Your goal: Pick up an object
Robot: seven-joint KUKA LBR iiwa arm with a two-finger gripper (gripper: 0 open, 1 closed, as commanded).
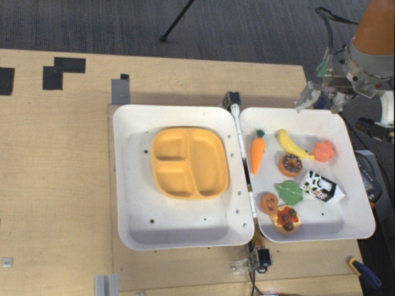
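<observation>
— So where is the gripper (320, 97)?

— Up at the far right corner of the right bin (355, 221), hanging over its rim under the orange-banded arm (375, 23). Whether it is open or closed I cannot tell from this angle, and nothing shows in its grasp.

— And the things to pick from?

— All in the right bin. A carrot (256, 153) lies along the left wall, a banana (291, 145) sits at the back, touching a doughnut (291, 164) in front of it, and a pink ball (324, 151) is just beside the banana's right end. Nearer the front are a black-and-white packet (320, 187), a green leaf (289, 192), a small brown biscuit (269, 202) and a little pizza (286, 219).

— The left bin (133, 165)?

— It holds a yellow divided tray (188, 163), sitting in the middle.
</observation>
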